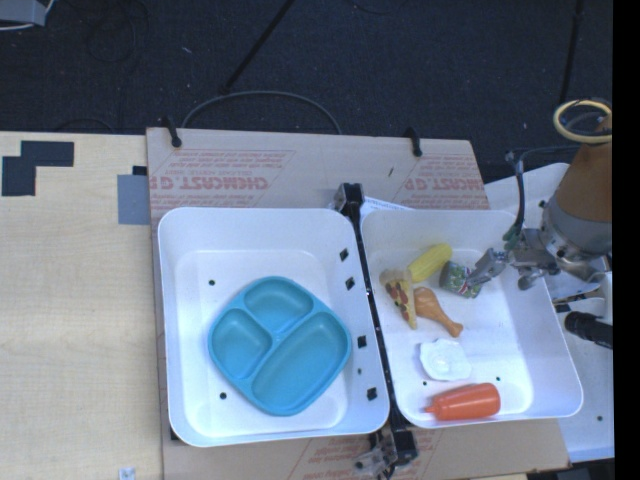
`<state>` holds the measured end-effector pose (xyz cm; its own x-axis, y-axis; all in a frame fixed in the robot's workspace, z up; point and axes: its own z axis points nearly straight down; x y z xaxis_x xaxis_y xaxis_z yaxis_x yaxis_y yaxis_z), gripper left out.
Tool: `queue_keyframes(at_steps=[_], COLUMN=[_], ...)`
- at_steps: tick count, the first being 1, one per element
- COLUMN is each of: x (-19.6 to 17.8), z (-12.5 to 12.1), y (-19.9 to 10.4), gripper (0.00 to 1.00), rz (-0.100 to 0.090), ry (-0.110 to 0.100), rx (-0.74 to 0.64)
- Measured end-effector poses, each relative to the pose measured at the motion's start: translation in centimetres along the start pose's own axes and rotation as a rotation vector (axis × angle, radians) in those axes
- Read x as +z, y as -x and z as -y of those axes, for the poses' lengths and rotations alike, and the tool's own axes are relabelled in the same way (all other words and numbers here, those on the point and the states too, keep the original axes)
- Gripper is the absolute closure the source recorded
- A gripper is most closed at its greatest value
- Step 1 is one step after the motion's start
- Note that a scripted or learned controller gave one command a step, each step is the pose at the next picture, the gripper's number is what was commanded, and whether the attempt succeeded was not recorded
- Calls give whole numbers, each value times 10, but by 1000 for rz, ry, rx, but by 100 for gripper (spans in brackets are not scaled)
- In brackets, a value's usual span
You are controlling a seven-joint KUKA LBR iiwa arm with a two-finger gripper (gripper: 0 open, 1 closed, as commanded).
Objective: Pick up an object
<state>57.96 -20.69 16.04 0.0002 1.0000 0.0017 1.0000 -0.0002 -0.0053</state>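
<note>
The right bin [540,368] holds several small items. A yellow piece [430,262] lies near its back, with a small grey-green object [457,279] just to its right. A tan drumstick shape [438,310] and a thin brown-yellow piece [402,298] lie in the middle. A white lump [444,359] and an orange-red cylinder [463,401] sit toward the front. My gripper [485,269] reaches in low from the right, its tip right against the grey-green object; the grip itself is too small to make out.
The left bin [190,268] holds a blue divided plate [280,344]. A black divider [362,308] runs between the bins. The arm's orange band and grey wrist [580,208] hang over the right bin's right rim. Cardboard lies under both bins.
</note>
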Motion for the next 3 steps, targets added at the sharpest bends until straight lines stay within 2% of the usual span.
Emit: queue_keyframes(at_steps=[1,2,3], x=[63,49,-15], z=[-4,-4,-8], y=[2,4,6], gripper=[0,100,100], rz=[-1,1,3], ry=[-3,2,9], rx=[1,3,-1])
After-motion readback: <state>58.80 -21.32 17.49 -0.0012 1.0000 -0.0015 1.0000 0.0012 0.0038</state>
